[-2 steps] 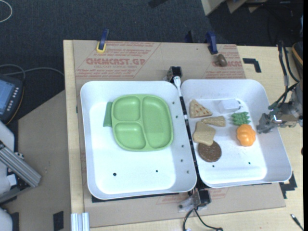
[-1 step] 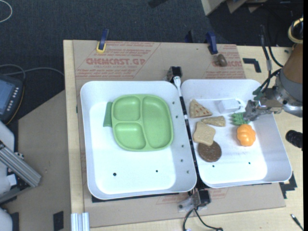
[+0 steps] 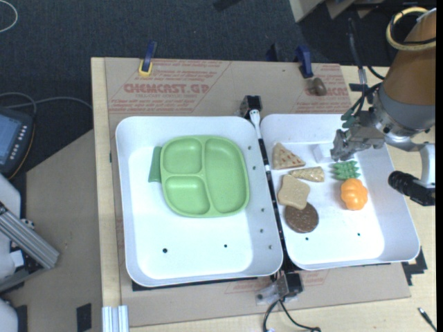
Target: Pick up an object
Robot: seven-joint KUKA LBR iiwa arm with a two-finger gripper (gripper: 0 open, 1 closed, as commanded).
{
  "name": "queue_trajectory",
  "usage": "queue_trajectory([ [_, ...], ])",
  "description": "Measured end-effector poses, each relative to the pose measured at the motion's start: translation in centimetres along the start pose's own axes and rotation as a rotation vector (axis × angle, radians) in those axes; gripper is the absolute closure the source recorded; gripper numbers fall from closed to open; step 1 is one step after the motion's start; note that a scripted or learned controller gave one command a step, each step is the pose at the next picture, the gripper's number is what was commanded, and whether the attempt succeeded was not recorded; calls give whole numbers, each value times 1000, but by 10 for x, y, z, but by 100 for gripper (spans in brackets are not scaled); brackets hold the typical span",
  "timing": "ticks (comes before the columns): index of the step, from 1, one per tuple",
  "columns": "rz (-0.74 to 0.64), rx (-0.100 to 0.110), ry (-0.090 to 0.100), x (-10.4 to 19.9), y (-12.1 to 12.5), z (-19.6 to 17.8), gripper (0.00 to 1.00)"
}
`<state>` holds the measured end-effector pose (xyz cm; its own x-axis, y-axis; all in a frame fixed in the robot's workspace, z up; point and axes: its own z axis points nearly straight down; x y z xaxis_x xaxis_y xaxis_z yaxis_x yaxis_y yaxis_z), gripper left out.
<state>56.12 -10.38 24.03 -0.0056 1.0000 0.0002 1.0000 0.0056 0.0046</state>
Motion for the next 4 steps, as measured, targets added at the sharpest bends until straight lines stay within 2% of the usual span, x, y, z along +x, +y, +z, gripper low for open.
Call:
queue_trajectory([
  [2, 0, 1, 0, 83, 52, 20, 100],
  [3, 1, -1, 0, 111, 91, 14, 100],
  [4, 1, 1, 0, 146, 99, 14, 100],
])
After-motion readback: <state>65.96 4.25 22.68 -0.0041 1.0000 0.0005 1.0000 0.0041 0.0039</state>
